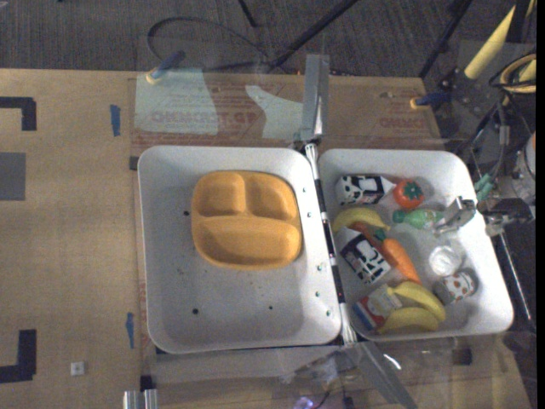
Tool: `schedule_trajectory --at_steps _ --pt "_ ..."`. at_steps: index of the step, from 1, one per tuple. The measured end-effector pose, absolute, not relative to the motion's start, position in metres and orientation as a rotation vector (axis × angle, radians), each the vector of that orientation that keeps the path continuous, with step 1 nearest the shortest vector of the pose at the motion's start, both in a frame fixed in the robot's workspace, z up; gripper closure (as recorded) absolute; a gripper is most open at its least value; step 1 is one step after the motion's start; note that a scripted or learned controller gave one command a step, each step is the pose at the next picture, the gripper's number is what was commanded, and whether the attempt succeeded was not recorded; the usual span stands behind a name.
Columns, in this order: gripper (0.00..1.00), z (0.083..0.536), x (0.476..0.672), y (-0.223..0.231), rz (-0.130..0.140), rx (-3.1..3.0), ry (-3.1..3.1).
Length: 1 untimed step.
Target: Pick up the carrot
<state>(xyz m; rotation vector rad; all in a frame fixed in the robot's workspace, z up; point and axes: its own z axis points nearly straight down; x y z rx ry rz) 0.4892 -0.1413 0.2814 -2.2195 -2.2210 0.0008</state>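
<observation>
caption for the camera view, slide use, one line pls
Gripper hovers at the right bin's edge; carrot lies among toy food, yellow tray in the left bin.

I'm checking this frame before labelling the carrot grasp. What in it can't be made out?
- Tool: in the camera view it is small and blurred at the right bin's far side; its state is unclear.
- Carrot: its upper end is tucked against the black-and-white carton.
- Red and blue item: partly covered by the bananas, so unidentifiable.
- Clear round item: too faint to name.
</observation>
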Motion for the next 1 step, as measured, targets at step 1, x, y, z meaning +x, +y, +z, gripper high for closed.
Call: schedule_trajectory --at_steps 1 --pt "0.00 0.3216 0.4803 -0.0849 -0.001 -2.340 -2.098"
